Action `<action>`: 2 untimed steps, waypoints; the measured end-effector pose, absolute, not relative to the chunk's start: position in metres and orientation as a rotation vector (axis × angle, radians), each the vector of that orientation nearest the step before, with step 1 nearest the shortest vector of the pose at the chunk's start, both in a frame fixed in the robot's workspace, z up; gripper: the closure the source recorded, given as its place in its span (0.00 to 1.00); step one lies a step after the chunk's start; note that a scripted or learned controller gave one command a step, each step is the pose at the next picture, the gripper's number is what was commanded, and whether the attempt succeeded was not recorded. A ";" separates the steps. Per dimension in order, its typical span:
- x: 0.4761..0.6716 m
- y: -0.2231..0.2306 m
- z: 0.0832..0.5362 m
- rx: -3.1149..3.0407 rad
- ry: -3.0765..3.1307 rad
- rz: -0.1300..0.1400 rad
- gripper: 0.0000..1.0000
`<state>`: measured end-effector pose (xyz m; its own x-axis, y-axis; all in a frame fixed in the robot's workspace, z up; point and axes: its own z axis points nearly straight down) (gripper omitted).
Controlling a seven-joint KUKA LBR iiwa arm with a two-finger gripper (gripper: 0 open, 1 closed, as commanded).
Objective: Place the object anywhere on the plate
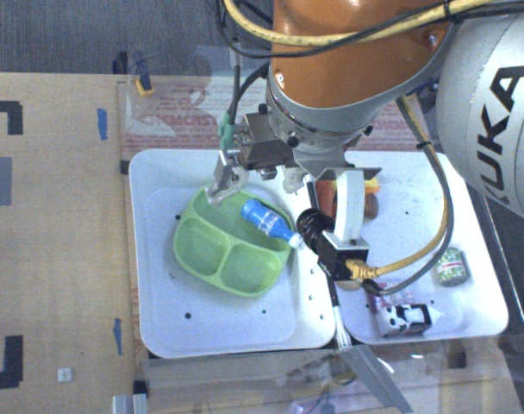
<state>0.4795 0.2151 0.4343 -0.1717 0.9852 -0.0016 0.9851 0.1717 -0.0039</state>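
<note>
fingers [221, 185] above green plate [210, 253], blue bottle [267, 221] on it

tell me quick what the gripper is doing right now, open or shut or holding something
gripper: open, holding nothing, over the green plate's rim near the blue bottle.

Band: glossy orange dome [357, 24] above the wrist
Casing: pale grey [490, 93], black "KUKA" letters
Cables: yellow hose [417, 257], black wires
Gripper [223, 179]: silvery metal

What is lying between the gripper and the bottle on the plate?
Nothing: in the camera view, just bare green plate rim separates the gripper from the bottle.
</note>
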 end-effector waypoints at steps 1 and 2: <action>0.479 0.219 0.434 -2.068 -2.364 0.005 0.00; 0.478 0.223 0.434 -1.959 -2.455 0.006 0.00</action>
